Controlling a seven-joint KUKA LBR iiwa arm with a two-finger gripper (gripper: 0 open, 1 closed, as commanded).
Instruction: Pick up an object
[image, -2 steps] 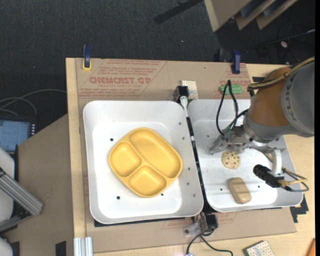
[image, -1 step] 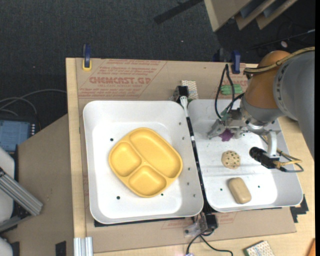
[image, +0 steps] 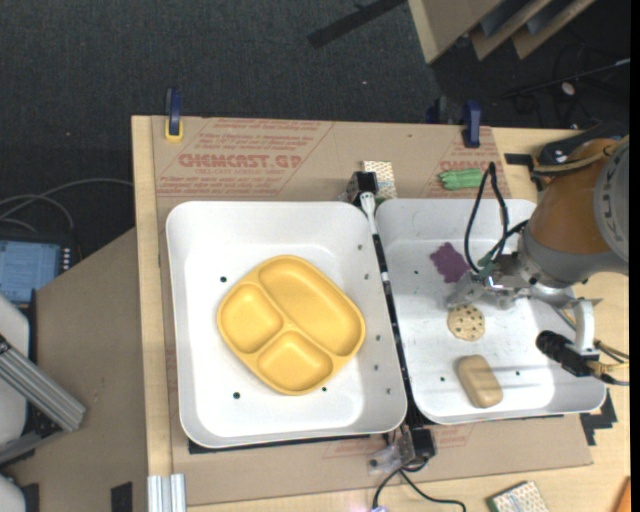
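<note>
The task leaves the choice of object open, and the likeliest candidate is the round speckled cookie (image: 465, 322), lying near the middle of the right bin (image: 420, 340), since the gripper (image: 468, 295) sits just beside it at its 12 o'clock. To do this step well, I would centre the tool over the cookie rather than its upper edge, because the disc looks flat and low and an off-centre close would probably skid it across the smooth white floor. A straight descent right down to the bin floor seems needed to catch so thin a thing. 2 other objects share the bin: a purple piece (image: 448, 262) at the cookie's 11 o'clock, near the tool and at some risk of being nudged, and a tan block (image: 479, 381) at the cookie's 5 o'clock, apart from both; being thicker, it looks the easier grasp. Whether the pincer is wide or narrow cannot be told from this slant, and nothing is seen held in it. The arm (image: 570, 225) reaches in from 3 o'clock, its bulky grey and orange wrist over the bin's right half, tool end pointing down and toward 9 o'clock. The left bin (image: 200, 250) holds 1 yellow divided plate (image: 290, 322).
</note>
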